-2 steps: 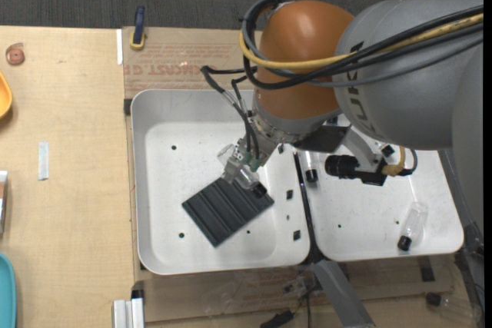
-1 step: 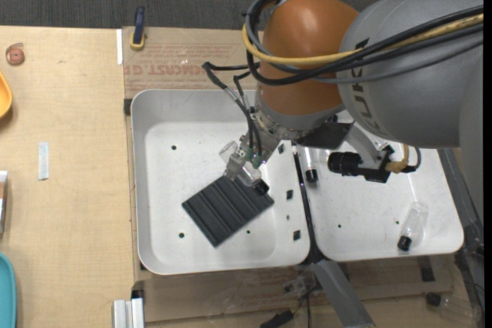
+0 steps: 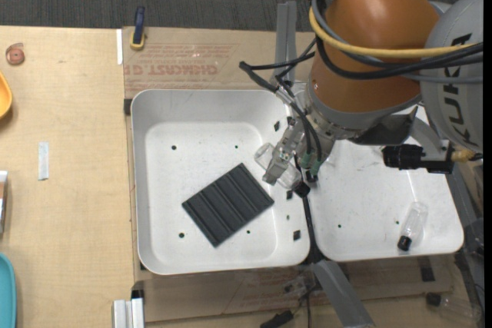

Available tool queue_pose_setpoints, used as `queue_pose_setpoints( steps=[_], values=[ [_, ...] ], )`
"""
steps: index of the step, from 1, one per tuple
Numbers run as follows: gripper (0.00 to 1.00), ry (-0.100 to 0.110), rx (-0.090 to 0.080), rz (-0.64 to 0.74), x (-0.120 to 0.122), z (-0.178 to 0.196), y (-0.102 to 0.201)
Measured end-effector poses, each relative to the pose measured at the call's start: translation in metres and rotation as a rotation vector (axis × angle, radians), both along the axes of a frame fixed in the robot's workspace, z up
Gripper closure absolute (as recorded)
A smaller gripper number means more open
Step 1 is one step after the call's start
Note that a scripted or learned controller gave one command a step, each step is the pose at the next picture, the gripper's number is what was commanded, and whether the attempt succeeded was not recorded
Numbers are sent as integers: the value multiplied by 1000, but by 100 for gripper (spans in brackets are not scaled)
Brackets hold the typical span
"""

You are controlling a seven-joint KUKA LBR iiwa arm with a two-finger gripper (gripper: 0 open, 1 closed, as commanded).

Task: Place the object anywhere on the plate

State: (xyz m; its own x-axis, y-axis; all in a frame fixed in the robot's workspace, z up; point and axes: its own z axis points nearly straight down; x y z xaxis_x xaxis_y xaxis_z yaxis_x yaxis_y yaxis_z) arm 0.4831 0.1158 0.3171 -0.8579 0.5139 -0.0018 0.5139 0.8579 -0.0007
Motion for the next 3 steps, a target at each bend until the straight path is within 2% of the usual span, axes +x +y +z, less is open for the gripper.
queue_pose_setpoints(
  steps=[1, 2, 3],
  values=[
    [100, 3, 1, 106, -5, -84, -5],
    [100, -1, 0, 243, -3, 13, -21],
    [100, 3, 1, 383, -5, 2, 27]
  ],
)
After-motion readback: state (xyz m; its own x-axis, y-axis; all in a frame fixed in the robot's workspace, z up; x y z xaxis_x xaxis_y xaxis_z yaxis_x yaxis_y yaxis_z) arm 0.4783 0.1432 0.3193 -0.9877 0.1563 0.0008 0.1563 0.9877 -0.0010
